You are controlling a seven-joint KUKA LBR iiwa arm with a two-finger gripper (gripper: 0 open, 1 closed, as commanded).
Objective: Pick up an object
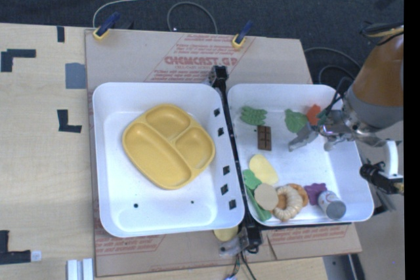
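1 fixed camera high above the bench (39, 160), slanting down on both white bins (105, 141)

Two white bins (105, 160); one yellow tray (168, 145); two green leafy pieces (253, 116).

Grey KUKA arm (379, 98) w/ rounded orange band above wrist, at scene's right. Small grey metal two-finger gripper (314, 136), dark cables alongside. White bracket & black fitting near its base.

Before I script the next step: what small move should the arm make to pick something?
Probably ease the gripper straight down: it hangs over the right bin beside a green leaf-shaped toy, and I see nothing between its fingers.
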